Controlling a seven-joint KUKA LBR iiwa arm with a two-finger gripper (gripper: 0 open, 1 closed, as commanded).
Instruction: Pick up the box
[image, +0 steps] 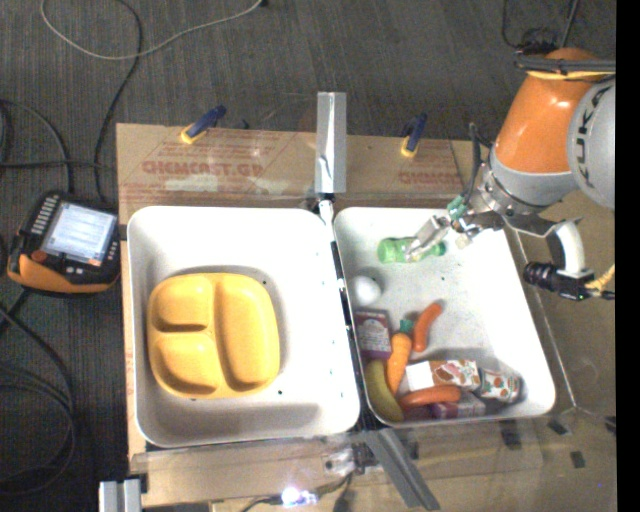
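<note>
Dark carpet with loose black cables runs all round the counter (140, 160), a brown cardboard-faced board that carries faint reddish printed lettering along its far strip, too washed out for me to read. To the left of it on the floor I see the orange-and-black handheld pendant (65, 243) with its lit screen, whose text is too small to make out. Two blue-and-yellow clamps (203, 124) grip the far edge of the board. Side by side on it sit the two shallow white bins: the left white bin (240, 222) holds a yellow divided plastic plate (213, 333), with bare white floor all round it. The right white bin (500, 285) is crowded along its near edge, and that is where I find the small white-and-red printed carton box (447, 376), lying flat among an orange plastic carrot (399, 362), a second reddish-orange carrot (427, 323), a dark maroon labelled packet (373, 333), a yellow banana-like piece (380, 390) and a dark patterned wrapper (500, 386); I cannot read any print on the box or packet. A white ball (367, 288) rests near the dividing wall. The claw (436, 235) sits low in the far part of the right bin, well apart from the box, right at a green plastic bottle-shaped item (403, 248); I cannot tell how its jaws stand or whether it grips that item. The middle of the right bin's floor is open.
</note>
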